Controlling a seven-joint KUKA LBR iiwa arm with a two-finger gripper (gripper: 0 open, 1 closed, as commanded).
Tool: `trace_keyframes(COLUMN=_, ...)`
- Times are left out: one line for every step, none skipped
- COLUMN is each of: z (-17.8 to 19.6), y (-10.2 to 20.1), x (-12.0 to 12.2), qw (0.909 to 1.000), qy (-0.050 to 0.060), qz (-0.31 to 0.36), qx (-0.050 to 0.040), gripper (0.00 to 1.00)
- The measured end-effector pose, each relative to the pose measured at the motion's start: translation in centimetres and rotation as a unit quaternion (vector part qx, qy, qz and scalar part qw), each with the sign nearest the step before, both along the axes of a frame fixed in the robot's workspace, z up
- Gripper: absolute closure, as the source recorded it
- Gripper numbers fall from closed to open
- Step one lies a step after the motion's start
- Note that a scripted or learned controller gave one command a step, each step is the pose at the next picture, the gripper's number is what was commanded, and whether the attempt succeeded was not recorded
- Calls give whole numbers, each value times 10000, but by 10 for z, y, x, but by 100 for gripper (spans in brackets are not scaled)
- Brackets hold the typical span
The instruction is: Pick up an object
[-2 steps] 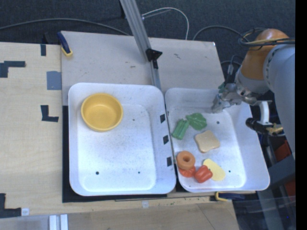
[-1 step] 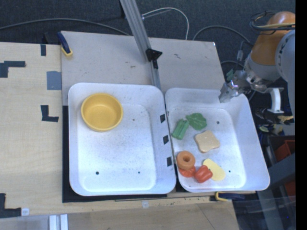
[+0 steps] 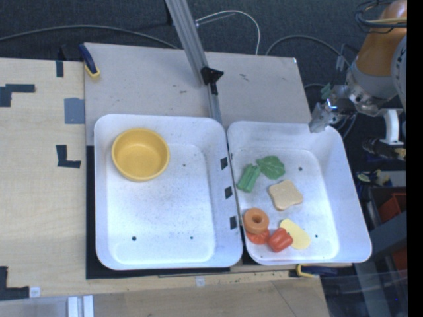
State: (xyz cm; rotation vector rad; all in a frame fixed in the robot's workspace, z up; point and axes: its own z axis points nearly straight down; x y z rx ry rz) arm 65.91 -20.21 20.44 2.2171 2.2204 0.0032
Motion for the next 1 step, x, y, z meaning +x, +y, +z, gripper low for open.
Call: trace_keyframes(z=1, y=52, x=-18, qw=10000, qy=26, qz=19, qx=13, gripper=100)
